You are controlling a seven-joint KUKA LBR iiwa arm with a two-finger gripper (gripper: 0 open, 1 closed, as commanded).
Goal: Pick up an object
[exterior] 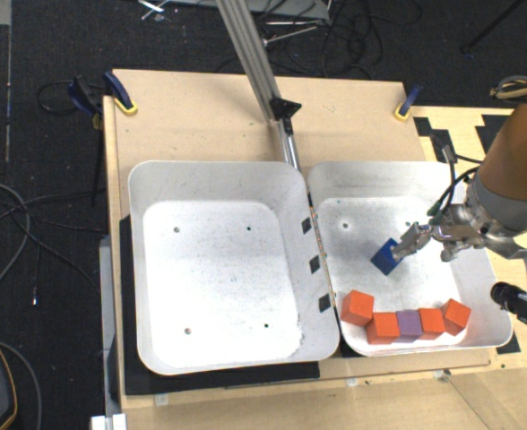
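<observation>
We find the gripper point(410, 240) low over the right bin point(335, 186), reaching in from the right, with the blue block point(386, 257) touching its tip on the left and near side. We cannot tell whether the block sits between the jaws or merely against them, so we record no confirmed hold, and how wide the gripper stands we cannot tell either. In our judgement the step in hand is the grasp itself; to do it well, the jaws should straddle the block squarely (it looks tilted) and close before any lift. A row of orange blocks point(384, 322) with one purple block point(410, 322) lies along the near wall, apart from the gripper. The left bin point(147, 186) sits beside it.
</observation>
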